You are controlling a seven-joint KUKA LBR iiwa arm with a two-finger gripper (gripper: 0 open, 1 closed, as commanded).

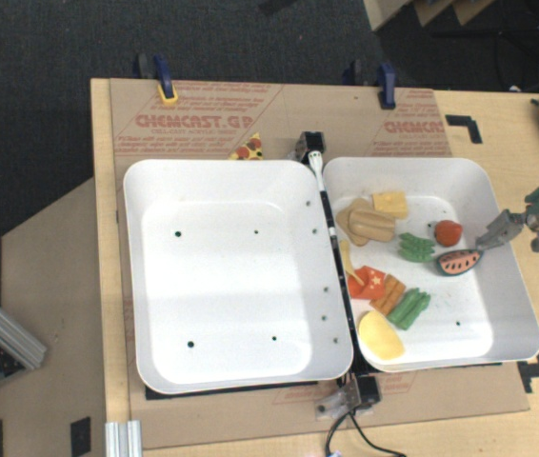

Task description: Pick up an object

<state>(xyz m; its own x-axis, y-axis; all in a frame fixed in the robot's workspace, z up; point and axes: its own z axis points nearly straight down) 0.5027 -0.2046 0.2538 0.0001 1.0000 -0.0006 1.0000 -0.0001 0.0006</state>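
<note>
Gripper (500, 228) seen at right bin (508, 298) edge, grip cannot be told; watermelon slice (457, 261) best approached slowly, straight down.

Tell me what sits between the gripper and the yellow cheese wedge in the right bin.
In the camera view, the red tomato lies roughly between the gripper and the yellow cheese wedge; the watermelon slice sits just below that line.

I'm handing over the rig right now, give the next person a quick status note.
Pincer: at the right bin's right edge, just above the watermelon slice; open or shut can't be told.
Toys all lie in the right bin: tomato, watermelon slice, yellow lemon, green pieces, cheese wedge.
Done: nothing lifted yet.
Left: grasp one toy and lift it.
</note>
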